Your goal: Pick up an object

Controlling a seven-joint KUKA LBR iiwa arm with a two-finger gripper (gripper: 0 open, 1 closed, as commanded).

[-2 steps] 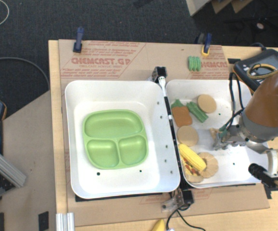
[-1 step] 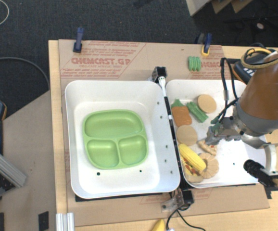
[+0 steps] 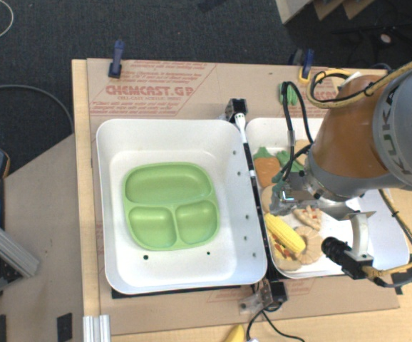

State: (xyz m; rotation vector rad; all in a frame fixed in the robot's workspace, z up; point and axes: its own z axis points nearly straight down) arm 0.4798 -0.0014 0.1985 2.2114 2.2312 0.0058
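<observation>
The arm (image 3: 366, 144) runs off the picture's right edge at three o'clock and covers much of the right bin (image 3: 259, 128), whose far side and floor stay hidden beneath it. The small food pieces (image 3: 307, 218) at its wrist are partly covered and too small to name. The jaws are hidden beneath the wrist.

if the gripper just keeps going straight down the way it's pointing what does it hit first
Most likely the pile of toy food in the right bin, around the beige pieces just above the corn cob. The gripper points down there, though its height is unclear.
</observation>
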